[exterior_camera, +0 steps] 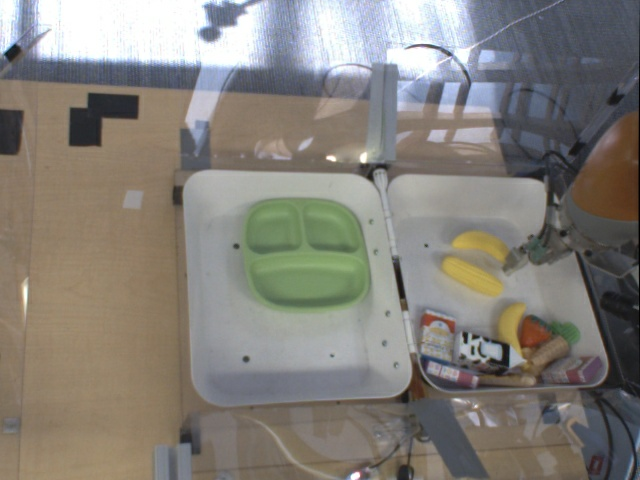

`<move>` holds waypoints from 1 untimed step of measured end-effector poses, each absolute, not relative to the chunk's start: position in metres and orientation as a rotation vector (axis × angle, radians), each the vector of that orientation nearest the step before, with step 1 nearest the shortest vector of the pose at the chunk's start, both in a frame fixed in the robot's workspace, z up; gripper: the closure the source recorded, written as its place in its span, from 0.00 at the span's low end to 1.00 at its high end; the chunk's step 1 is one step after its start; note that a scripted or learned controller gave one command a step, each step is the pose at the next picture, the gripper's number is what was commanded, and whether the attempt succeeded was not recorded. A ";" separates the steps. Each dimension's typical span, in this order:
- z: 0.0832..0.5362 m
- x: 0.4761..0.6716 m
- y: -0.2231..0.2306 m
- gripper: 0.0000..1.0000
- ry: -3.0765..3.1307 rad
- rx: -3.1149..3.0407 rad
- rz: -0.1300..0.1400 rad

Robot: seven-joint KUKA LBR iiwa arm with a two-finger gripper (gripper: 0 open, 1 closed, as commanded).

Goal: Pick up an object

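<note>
The banana point(479, 245) lies just left of the claw point(523, 257).

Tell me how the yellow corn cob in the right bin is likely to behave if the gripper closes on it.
The corn cob looks rounded and elongated, so it may roll or twist away if nudged. Its glossy look suggests light, stiff plastic that may slip. It lies close to the banana, which the gripper could disturb.

setting: robotics lab | evidence: wooden bench point(90, 298) with two white bins point(215, 368), black marker patches point(100, 116), loose cables point(520, 18), toy food
</note>
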State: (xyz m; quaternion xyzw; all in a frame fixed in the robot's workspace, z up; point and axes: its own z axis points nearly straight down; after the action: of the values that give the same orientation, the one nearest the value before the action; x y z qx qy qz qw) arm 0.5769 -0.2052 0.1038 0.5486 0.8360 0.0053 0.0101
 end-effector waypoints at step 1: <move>0.184 0.671 -0.126 1.00 2.359 2.064 0.008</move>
State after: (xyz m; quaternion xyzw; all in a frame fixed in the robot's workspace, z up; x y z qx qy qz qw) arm 0.6710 -0.1261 0.1844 0.6585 0.7526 0.0027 0.0034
